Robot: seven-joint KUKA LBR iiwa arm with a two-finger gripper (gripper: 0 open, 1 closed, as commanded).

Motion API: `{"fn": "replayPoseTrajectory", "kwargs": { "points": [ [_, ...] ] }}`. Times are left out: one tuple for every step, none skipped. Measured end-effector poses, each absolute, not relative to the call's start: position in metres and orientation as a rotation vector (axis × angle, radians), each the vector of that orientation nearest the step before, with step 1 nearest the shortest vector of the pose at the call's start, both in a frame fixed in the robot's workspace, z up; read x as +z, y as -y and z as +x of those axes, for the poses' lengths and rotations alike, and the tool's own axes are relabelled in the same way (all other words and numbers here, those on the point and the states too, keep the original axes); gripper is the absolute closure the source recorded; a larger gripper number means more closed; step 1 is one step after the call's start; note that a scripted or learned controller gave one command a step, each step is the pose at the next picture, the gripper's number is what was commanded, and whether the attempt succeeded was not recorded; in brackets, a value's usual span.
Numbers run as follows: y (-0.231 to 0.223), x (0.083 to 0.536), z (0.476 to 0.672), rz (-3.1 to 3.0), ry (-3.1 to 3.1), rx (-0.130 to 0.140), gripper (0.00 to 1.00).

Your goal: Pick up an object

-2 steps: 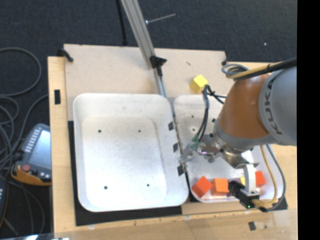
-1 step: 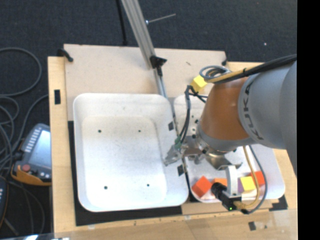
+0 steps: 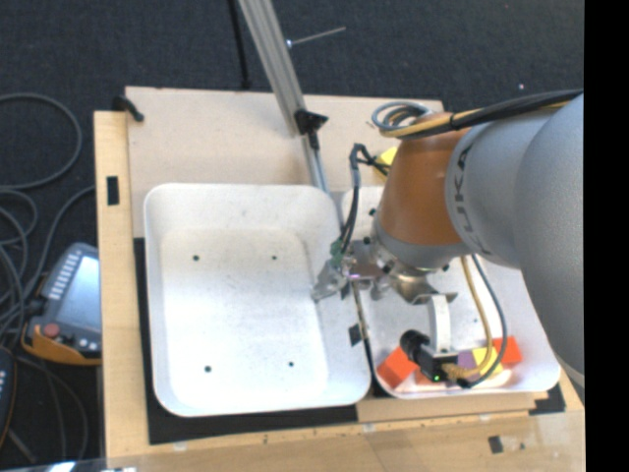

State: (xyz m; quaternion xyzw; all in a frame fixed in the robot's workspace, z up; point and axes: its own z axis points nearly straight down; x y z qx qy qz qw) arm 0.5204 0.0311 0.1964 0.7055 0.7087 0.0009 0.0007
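Two white bins: left bin (image 3: 246, 293), right bin (image 3: 454, 390). Two orange blocks in right bin: near block (image 3: 396, 367) just right of left bin, far block (image 3: 508, 352) farther right. Gripper (image 3: 418, 288) over right bin; whether wide or closed, cannot tell.

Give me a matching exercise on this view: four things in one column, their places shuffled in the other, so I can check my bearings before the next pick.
Things
1. orange block
2. handheld pendant
3. coiled cable
4. metal rail

Places
A. on the bench, behind the right bin
B. on the floor, left of the bench
C. in the right bin, at its near left corner
D. slanting down from the view's top edge towards the back of the bins

Pairs: 1-C, 2-B, 3-A, 4-D
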Motion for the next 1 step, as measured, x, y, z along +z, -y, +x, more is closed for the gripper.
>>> {"fn": "replayPoseTrajectory", "kwargs": {
  "points": [
    [0.0124,0.233,0.535,2.222,-2.214,0.003,0.0]
  ]
}}
